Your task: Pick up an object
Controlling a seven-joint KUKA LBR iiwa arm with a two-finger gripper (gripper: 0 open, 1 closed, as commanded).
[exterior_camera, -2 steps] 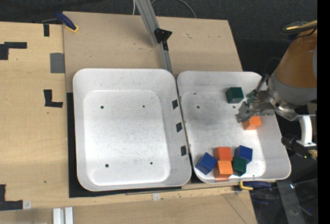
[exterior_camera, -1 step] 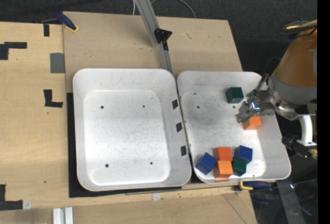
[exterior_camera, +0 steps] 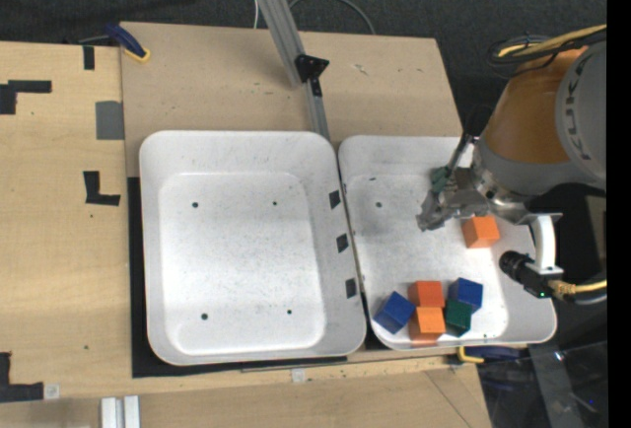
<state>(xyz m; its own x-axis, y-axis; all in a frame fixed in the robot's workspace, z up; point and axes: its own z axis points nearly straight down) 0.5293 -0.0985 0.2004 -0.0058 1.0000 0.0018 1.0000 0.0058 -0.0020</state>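
Arm from the right, tool [exterior_camera: 434, 209] low, seemingly tilted leftward

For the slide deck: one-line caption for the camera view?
KUKA arm's gripper poised over the right bin beside a lone orange block, with blue, orange and green blocks clustered at the near edge.

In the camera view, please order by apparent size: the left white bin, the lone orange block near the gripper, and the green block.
1. Left white bin, by far the largest.
2. Lone orange block.
3. Green block, which looks smaller, though neighbouring blocks partly hide it, so this last ranking is unsure.
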